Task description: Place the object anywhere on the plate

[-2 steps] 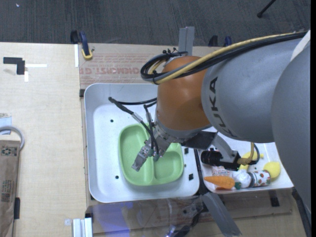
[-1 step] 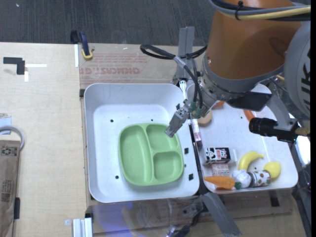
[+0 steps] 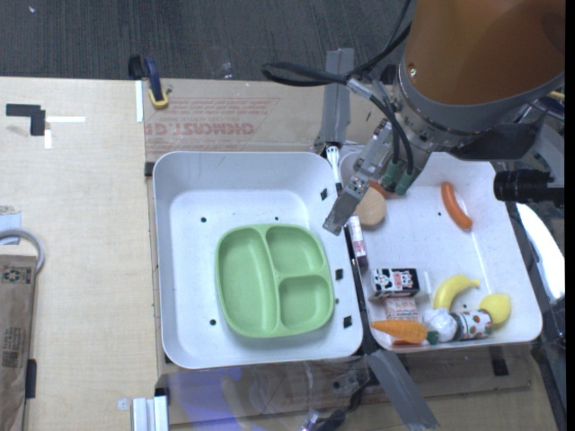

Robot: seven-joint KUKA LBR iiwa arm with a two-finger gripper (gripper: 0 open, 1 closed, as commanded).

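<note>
You see the gripper [image 3: 346,206], its grip state impossible to tell, just right of the one green plate [image 3: 274,279] over the bins' shared rim, with a tan bun [image 3: 370,208] touching its right side and nine or so toys beyond.

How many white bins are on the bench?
2. The left white bin holds the green plate; the right white bin holds toy food.

This looks like a robotics lab — a wooden bench [image 3: 72,241] with two white bins [image 3: 180,241], toy food [image 3: 456,292] and taped cardboard [image 3: 234,119] under a grey-orange arm [image 3: 485,43].
</note>
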